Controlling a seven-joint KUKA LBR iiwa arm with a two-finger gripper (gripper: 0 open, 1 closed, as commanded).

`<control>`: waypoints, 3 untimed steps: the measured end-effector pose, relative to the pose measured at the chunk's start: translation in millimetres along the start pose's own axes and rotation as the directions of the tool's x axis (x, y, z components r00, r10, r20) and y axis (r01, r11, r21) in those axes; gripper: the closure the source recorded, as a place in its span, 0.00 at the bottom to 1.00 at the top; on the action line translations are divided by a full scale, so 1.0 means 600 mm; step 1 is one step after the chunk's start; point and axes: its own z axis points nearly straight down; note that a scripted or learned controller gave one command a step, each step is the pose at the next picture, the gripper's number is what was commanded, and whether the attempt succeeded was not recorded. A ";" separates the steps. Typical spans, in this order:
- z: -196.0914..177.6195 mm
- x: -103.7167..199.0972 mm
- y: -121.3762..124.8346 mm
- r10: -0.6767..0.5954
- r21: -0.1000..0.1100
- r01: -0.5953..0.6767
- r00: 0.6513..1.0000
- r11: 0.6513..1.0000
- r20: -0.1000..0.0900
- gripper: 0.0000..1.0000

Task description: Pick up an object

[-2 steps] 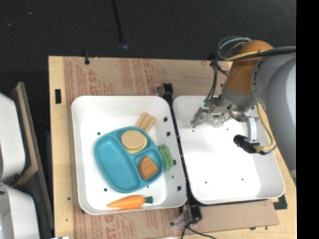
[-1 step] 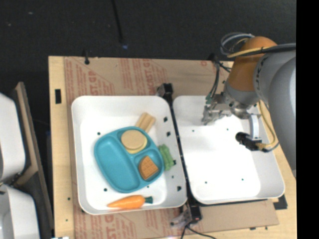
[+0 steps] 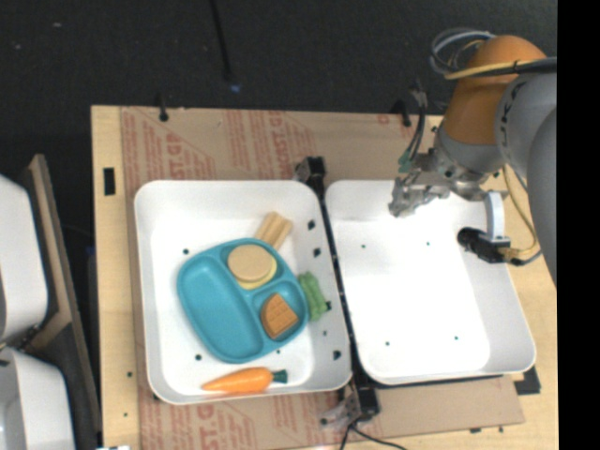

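Your gripper (image 3: 410, 202), whose state I cannot tell, hangs over the right bin (image 3: 487, 345), so you must next reach the carrot (image 3: 246, 380).

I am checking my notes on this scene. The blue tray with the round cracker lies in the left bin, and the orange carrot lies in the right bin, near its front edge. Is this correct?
Not quite. The camera view shows the carrot in the left bin, near its front edge, just in front of the blue tray that carries the round cracker. The rest of your note is correct.
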 end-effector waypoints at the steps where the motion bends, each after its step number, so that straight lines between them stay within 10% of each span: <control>1: -0.077 0.010 -0.003 0.000 0.001 0.000 1.000 1.000 0.000 1.00; 3: -0.172 0.113 -0.026 -0.003 0.005 0.003 1.000 1.000 -0.002 1.00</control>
